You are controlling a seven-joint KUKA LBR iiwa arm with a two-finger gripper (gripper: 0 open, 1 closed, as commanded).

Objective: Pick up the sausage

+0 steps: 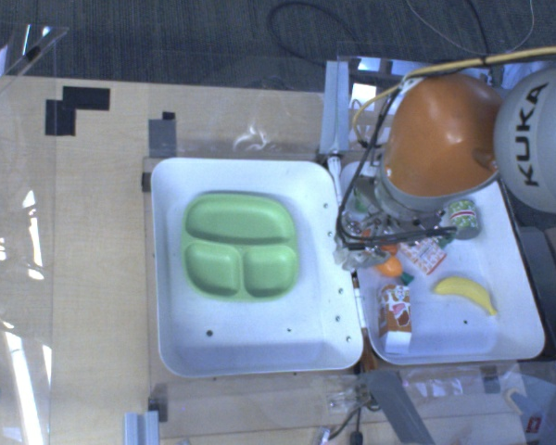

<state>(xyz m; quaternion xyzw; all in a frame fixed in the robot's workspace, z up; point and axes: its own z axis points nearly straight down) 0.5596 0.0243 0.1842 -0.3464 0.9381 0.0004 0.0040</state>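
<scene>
My arm, with its orange band, hangs low over the right bin and covers most of its upper half. The gripper is down among the items at the bin's left side, under the wrist, with dark cables around it. No sausage can be made out; the arm hides that part of the bin. Just below the gripper lie a small orange item and a red and white packet.
A yellow banana lies at the right bin's lower right, a carton at its lower left, a green-lidded cup by the wrist. The left bin holds a green divided plate.
</scene>
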